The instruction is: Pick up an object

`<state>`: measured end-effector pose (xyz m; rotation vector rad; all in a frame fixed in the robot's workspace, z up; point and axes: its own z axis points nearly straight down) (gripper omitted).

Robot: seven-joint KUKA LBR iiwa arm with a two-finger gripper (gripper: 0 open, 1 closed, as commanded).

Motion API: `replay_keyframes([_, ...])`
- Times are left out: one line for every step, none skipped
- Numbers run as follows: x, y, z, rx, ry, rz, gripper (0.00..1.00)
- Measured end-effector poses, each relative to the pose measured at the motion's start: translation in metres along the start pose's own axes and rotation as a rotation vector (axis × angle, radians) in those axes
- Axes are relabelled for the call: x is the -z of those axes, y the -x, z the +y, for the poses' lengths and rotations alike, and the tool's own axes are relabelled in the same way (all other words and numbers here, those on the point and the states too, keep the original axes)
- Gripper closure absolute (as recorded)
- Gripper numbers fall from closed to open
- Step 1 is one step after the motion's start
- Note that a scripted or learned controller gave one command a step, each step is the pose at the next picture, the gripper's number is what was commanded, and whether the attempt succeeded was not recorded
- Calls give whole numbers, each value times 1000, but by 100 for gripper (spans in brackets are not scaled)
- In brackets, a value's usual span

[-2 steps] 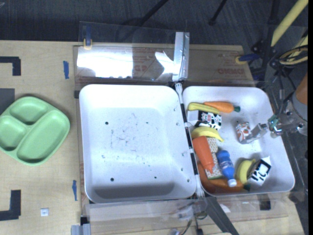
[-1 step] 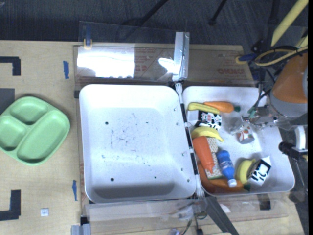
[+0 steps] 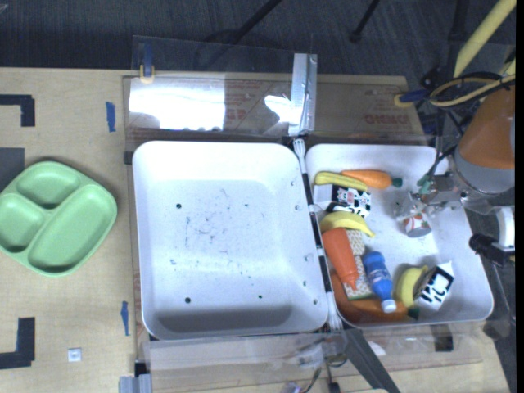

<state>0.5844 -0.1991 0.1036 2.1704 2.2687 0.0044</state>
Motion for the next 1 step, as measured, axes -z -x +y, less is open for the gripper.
replay_keyframes([105, -63, 44, 109, -1, -1, 100])
